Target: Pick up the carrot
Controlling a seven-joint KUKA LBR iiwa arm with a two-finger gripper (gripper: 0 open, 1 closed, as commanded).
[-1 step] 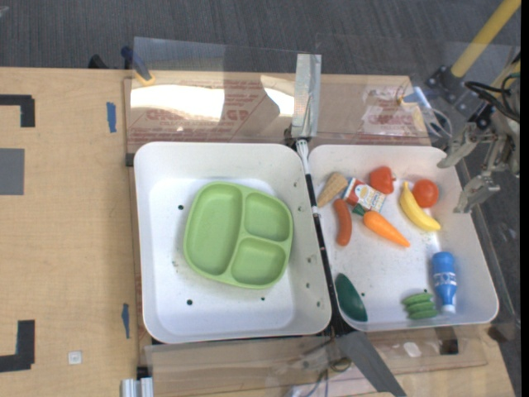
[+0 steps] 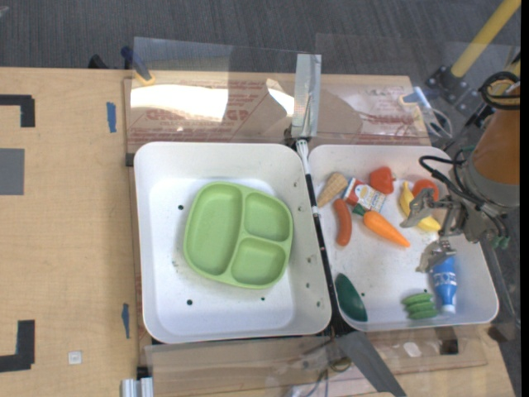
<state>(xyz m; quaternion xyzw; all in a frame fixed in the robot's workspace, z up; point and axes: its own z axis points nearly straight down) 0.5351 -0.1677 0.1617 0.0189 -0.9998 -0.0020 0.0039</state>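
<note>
Camera view: carrot (image 2: 385,227) is lying in the right bin (image 2: 483,308), long axis running 10-to-4 o'clock, tip toward 4. Gripper (image 2: 438,242) is hovering near it, so the carrot is sitting at its 9 o'clock, apart, not touching. Grip state: cannot tell.

An orange band (image 2: 504,151) wraps the arm at the view's three o'clock edge; black cables (image 2: 450,176) loop beside it, above the grey metal tool (image 2: 438,230).
</note>
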